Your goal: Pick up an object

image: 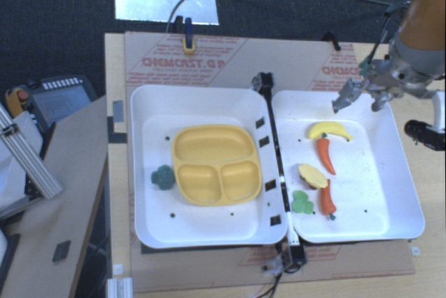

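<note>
The right bin (390, 171) holds a yellow banana (329, 130), an orange-red carrot (325, 154) just below it, a yellow slice-shaped piece (313, 175), a second carrot (327, 200) and a small green leafy piece (302, 202). My gripper (361, 99) hangs over the far edge of this bin, above and to the right of the banana. Its two fingers (343, 99) stand spread apart with nothing between them. In the left bin (150, 108) lie a yellow three-compartment tray (214, 164) and a green broccoli (163, 177) at the tray's left.
A black divider strip (273, 157) separates the two bins. A yellow clamp (188, 39) sits on the board behind the left bin. A teach pendant (59, 102) and a metal rail (28, 154) lie on the side table to the left.
</note>
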Robot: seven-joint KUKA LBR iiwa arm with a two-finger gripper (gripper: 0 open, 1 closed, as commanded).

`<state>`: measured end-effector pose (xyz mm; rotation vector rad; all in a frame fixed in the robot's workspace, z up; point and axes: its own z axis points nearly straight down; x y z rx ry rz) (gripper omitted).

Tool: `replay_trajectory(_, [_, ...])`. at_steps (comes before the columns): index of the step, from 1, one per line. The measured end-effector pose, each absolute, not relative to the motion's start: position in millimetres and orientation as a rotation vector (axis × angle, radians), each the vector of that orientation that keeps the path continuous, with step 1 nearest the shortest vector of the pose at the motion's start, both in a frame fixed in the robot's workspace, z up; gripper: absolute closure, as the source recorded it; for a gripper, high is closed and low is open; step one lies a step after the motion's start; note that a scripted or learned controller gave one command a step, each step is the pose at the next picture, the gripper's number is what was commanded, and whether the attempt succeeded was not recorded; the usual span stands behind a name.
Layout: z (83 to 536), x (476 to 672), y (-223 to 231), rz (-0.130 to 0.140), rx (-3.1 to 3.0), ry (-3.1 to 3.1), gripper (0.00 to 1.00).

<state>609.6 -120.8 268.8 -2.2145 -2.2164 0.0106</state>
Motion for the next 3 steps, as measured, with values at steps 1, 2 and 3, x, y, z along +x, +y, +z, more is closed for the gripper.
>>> replay_trajectory(1, [275.9,611.5,-120.4,-0.001,-2.219,-2.226,0.00])
replay_trajectory(2, [217.0,605.8,-114.7,0.002,-2.218,-2.222,0.00])
replay_trajectory(3, [158.2,601.6,-108.0,0.001,-2.220,-2.221,0.00])
